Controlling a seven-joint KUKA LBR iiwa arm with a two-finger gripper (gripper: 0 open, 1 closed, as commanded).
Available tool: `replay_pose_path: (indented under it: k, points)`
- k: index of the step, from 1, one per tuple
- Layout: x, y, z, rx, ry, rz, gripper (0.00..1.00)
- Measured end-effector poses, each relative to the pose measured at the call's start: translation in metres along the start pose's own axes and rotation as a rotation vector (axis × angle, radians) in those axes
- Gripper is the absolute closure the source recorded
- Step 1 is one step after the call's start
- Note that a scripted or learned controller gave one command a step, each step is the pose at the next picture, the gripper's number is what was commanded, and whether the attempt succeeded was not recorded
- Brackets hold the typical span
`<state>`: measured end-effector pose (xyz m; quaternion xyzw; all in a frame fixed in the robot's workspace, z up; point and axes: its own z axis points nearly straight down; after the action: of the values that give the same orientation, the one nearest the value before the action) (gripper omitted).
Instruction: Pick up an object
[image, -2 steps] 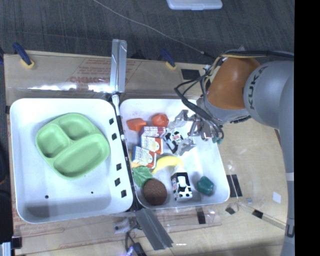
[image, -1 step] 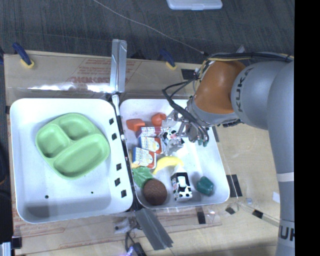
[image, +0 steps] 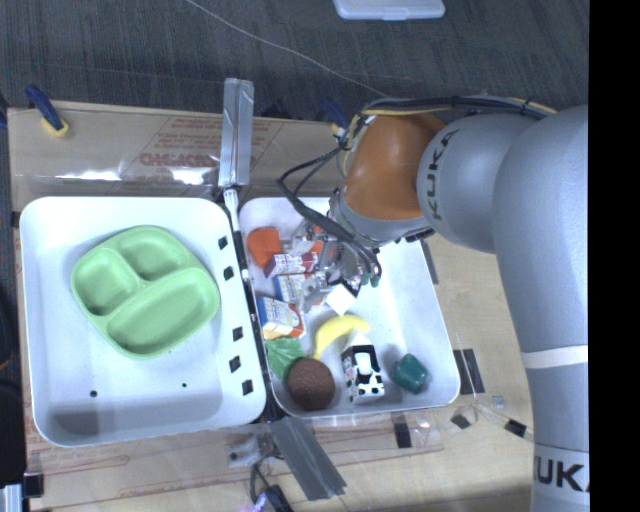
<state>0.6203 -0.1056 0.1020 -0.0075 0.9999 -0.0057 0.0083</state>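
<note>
**Inspection: right bin, my pincer among the clutter**

My arm comes in from the right of the frame, the orange band over the upper middle. My pincer sits low in the right bin, at its upper centre, amid a cluster of items. How it is set I cannot tell — cables and wrist hardware cover it — and I see nothing I can confirm as held.

Contents of the right bin, as observed:
- an orange-red item at upper left, near the divider;
- a red-and-white carton just left of my pincer;
- a printed packet below that;
- a banana at centre, just below my pincer;
- a green leafy piece and a brown round object at lower left, touching;
- a black-and-white patterned toy at lower centre;
- a dark green block at lower right.

The left bin holds a green divided plate — upper-centre of that bin, well apart from my pincer.
</note>
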Motion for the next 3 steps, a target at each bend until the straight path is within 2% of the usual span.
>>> replay_pose_path:
  k: [1, 2, 3]
  points:
    - [0.02, -0.067, 0.001, -0.006, -0.003, 0.009, 0.0]
    - [0.044, 0.013, 0.001, -0.008, -0.004, -0.01, 0.0]
    - [0.105, 0.0, -0.001, -0.009, -0.013, 0.098, 0.0]
